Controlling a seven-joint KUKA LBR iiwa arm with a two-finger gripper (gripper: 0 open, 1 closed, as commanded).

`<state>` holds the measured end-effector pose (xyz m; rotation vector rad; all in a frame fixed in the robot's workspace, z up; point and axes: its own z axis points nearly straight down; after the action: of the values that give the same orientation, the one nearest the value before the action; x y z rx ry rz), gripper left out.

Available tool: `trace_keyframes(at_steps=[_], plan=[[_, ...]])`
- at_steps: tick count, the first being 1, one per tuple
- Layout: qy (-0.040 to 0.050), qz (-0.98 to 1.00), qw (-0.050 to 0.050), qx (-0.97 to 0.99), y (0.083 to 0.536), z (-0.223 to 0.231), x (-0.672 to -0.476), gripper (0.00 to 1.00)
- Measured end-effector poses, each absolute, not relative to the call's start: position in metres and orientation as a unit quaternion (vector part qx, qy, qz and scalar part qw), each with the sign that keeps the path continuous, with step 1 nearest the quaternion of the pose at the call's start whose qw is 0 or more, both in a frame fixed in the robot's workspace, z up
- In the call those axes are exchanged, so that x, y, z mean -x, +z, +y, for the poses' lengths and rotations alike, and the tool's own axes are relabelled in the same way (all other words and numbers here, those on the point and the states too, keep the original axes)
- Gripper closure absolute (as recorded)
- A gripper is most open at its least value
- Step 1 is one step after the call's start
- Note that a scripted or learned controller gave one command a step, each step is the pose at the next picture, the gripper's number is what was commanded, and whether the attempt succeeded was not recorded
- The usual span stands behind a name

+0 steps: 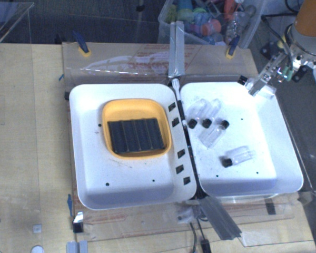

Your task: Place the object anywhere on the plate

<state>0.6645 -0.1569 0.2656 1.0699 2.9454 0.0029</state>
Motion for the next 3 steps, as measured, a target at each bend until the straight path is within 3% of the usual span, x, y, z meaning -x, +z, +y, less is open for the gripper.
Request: trace_keyframes(at_steps=[1, 2, 3], plan=[[0.0006, 0.967, 0.004, -0.254, 0.316, -0.171, -0.663, 1.0], [0.0, 0.994, 0.005, -0.11, 0.374, -0.213, -0.647, 1.0], [0.0006, 0.999, 0.003, -0.039, 0.198, -0.222, -0.641, 1.0]])
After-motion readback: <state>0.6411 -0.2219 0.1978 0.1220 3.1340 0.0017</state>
